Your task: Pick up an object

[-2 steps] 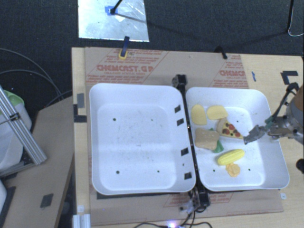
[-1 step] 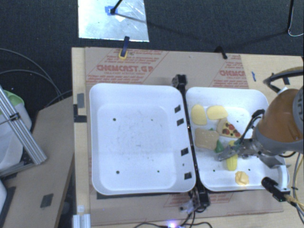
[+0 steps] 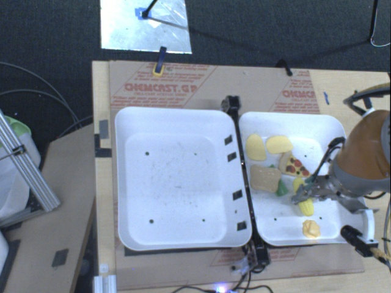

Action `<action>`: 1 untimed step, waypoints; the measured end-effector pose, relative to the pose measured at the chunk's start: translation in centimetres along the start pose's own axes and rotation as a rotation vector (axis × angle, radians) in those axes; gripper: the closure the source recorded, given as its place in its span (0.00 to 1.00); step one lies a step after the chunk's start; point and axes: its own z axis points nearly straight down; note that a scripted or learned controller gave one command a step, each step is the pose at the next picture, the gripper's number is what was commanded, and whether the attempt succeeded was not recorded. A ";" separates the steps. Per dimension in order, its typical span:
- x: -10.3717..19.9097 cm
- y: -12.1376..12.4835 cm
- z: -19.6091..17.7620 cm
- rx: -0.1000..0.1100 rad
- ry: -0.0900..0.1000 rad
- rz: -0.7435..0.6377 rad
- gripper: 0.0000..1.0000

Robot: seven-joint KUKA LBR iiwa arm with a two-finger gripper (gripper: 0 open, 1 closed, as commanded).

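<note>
With the gripper [image 3: 303, 195] low in the right bin [image 3: 330, 124] over a yellow corn-like toy [image 3: 306, 208] near the bin's middle, its pincer state impossible to tell, a clean pick needs centring on that toy, clear of the green piece [image 3: 281, 188] and tan slice [image 3: 264, 178].

Gripper [image 3: 303, 195] low in right bin [image 3: 330, 126] among toy food [image 3: 266, 178].

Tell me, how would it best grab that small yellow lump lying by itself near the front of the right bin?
Probably straight from above, closing across the narrow middle of the yellow lump. It lies apart from the other toy food, with bare bin floor around it. The front wall of the right bin is close, so a sideways approach looks awkward. The tool is just behind it.
</note>
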 end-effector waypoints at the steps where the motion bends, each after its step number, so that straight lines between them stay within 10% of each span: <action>1: 5.1 3.1 -4.7 0.000 0.003 -0.006 1.00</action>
